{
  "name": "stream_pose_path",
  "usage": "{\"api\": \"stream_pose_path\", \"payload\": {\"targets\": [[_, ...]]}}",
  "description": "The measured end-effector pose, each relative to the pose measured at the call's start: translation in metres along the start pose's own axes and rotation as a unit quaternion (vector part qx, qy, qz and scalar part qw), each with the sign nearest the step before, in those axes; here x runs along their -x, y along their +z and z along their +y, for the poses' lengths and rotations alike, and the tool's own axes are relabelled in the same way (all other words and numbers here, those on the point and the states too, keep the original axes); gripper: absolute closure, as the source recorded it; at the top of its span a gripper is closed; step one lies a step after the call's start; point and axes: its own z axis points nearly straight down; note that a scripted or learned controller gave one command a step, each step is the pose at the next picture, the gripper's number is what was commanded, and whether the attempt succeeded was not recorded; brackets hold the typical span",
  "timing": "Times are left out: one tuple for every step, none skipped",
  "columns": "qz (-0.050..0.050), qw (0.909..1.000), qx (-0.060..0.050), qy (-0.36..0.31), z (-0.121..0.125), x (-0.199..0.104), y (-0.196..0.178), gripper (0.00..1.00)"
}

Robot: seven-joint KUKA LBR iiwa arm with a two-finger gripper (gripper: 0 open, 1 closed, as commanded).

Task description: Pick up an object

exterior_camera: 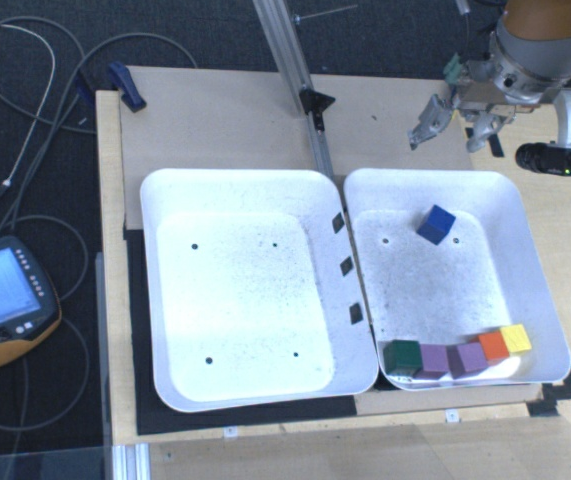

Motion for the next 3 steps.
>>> {"api": "stream_pose_path", "payload": {"targets": [[0.001,1.0000,-0.004,0.002,-0.038,0.040,0.107,0.00],[0.001,1.0000,-0.003,0.002,-0.025,0.087,0.179,0.00],[0.001,1.0000,0.002,0.000,-0.022,0.084,0.162,1.00]]}}
